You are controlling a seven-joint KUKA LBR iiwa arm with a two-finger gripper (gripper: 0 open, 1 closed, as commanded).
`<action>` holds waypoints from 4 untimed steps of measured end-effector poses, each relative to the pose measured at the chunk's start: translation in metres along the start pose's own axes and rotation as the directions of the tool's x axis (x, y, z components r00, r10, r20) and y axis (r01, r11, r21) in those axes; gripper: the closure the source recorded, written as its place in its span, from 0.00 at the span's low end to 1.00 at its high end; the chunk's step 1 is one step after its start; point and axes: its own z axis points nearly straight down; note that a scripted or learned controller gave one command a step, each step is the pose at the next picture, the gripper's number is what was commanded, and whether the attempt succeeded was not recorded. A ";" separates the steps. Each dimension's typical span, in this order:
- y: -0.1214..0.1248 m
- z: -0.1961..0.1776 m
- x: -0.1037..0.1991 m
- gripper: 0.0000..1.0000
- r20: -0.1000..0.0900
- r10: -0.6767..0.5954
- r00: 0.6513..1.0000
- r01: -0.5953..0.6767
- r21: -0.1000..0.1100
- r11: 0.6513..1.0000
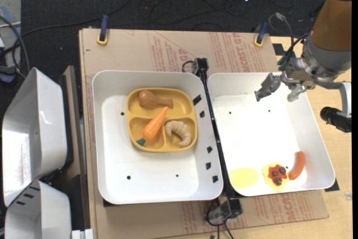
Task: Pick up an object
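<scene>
Candidate objects, right white bin (313, 131), all along its near edge: small orange-red sausage-shaped toy (297, 165), tilted, in the near right corner; just left of it a small round toy with yellow rim and red and dark bits on top (276, 173); left of that a flat pale-yellow disc (244, 177). Sausage and round toy sit close together, can't tell if they touch. Disc lies apart from both.

My gripper (281, 88) sits above the far edge of the right bin, toward its right corner, well apart from all three. My fingers are spread, nothing between them. One finger (267, 87) points left over the bin floor.

Left white bin (112, 137): yellow three-compartment plastic plate (193, 120) in the middle. Far compartment holds a brown toy drumstick (155, 99). Near left compartment holds an orange toy carrot (155, 123), tip resting on the divider. Near right compartment holds a pale curled toy shrimp (179, 131).

Both bins rest on a brown cardboard sheet (151, 50) with two yellow-handled clamps (102, 31) at its far edge.
</scene>
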 end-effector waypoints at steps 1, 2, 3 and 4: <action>0.002 -0.005 0.000 0.00 0.001 -0.002 1.000 0.002 -0.010 1.000; 0.002 0.038 0.003 0.00 0.001 -0.001 1.000 0.001 -0.006 1.000; 0.000 0.081 0.004 0.00 0.001 0.000 1.000 0.000 -0.006 1.000; 0.009 0.131 -0.002 0.00 0.001 0.000 1.000 0.000 -0.007 1.000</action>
